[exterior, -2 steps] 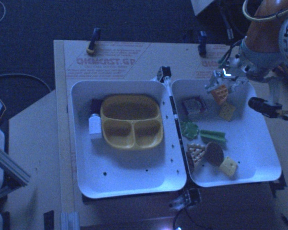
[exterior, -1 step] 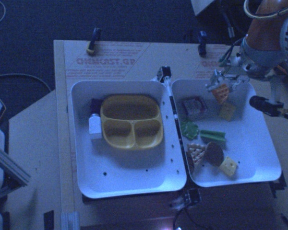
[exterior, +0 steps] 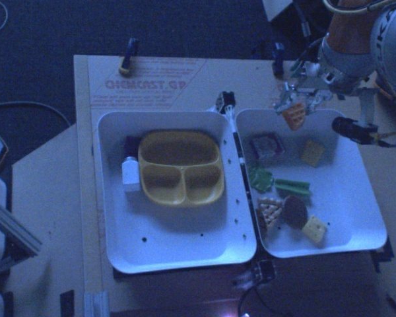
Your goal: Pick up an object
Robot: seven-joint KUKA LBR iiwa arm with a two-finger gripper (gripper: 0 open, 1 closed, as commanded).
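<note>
Gripper (exterior: 297, 105) is seen over the right bin (exterior: 356, 197) far rim, approx 12 o'clock of that bin; an orange waffle-like piece (exterior: 294, 117) is clamped between the fingers, lifted above the bin floor. Open room is left along the right bin's 3 o'clock side. Below lie a dark square item (exterior: 266, 146), yellow cracker (exterior: 312, 152), green pieces (exterior: 277, 182), brown disc (exterior: 294, 211), cheese cube (exterior: 315, 230). Left bin (exterior: 119, 236) is taken up by a yellow divided plate (exterior: 181, 167) w/ a small white bottle (exterior: 131, 174) at its 9 o'clock. Desk (exterior: 86, 111) margins are narrow.
</note>
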